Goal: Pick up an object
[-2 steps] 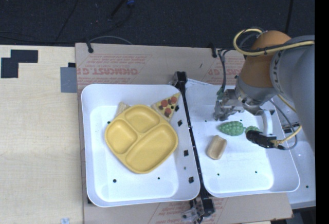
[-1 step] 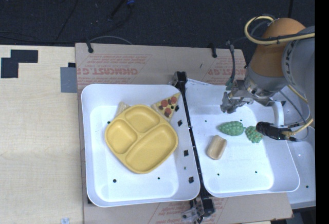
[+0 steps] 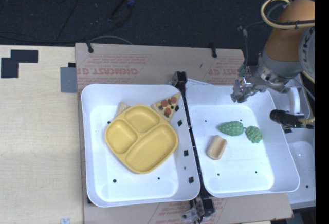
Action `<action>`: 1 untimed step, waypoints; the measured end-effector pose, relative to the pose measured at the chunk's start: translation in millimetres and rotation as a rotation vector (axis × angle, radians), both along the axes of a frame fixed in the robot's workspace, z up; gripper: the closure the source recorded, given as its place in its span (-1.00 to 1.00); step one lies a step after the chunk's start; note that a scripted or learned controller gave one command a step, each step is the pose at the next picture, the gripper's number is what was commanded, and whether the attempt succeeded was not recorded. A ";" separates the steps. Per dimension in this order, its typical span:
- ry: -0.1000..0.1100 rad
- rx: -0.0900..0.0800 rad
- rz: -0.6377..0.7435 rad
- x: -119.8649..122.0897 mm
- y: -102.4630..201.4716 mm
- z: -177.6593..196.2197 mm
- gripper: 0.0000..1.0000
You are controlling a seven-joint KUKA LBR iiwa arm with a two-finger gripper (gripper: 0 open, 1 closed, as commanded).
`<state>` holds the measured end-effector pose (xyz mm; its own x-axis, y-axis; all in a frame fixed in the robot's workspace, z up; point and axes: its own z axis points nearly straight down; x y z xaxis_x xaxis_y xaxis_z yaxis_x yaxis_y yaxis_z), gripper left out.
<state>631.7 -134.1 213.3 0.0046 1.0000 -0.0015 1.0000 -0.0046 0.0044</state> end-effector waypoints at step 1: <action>0.004 0.001 0.003 0.3 -0.9 21.0 1.00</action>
<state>632.0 -135.0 234.4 0.0016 1.0000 -0.0001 1.0000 -0.0016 0.0008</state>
